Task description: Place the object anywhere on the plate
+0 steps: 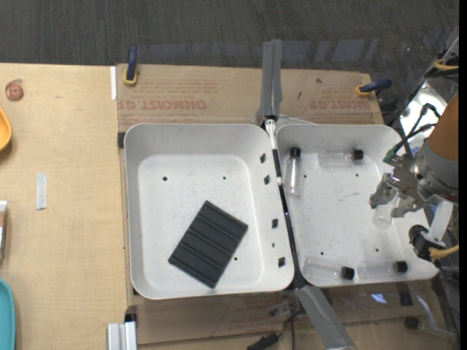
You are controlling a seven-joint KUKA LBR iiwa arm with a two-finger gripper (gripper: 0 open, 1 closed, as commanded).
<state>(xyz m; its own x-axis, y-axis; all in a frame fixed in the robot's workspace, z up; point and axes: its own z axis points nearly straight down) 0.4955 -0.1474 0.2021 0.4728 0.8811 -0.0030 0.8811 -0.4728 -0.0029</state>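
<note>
black ridged plate [209, 243] lies tilted in left bin [146, 152].

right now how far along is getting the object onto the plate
Done: nothing yet; the dark ribbed plate in the left bin has nothing on it. In hand: the gripper is over the right bin; I cannot tell whether it holds anything. Left: pick one of the clear black-capped tubes lying in that bin, carry it across, set it down.
</note>
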